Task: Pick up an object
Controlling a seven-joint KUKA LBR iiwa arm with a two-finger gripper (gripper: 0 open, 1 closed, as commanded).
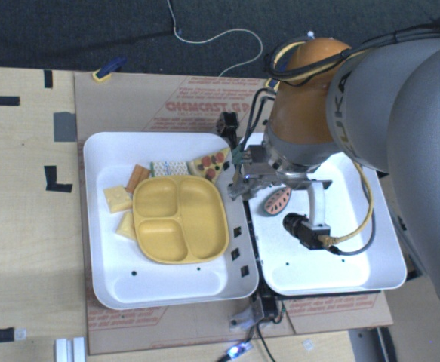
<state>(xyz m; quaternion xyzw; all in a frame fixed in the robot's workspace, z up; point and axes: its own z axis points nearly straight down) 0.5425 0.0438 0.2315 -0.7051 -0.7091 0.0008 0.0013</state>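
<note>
Approach is the step in hand, as I judge it: my wrist hangs low over the seam between the two bins, and nothing is lifted yet. My fingers sit under the metal of the wrist, at the inner edge of the right bin, and I cannot tell how far apart they stand or whether anything is between them.

The nearest candidate is a small pinkish ribbed object lying on the floor of the right bin, just beside my tool. A black fitting on a yellow cable lies near it; that looks like part of my own rig, not something to pick.

The left bin holds a yellow divided plate, flat and wide, with pale crackers touching its left rim and a few small patterned pieces along its upper rim.

The next move, I think, calls for a short shift toward the ribbed object, a straight descent around it, then a firm close before lifting. The plate would be a poor choice, since it lies too flat to grip.

As for writing, the cardboard sheet under the bins carries red capital lettering, too faint and skewed for me to read. Nothing in either bin shows a label, and the desk bears only black marks.
</note>
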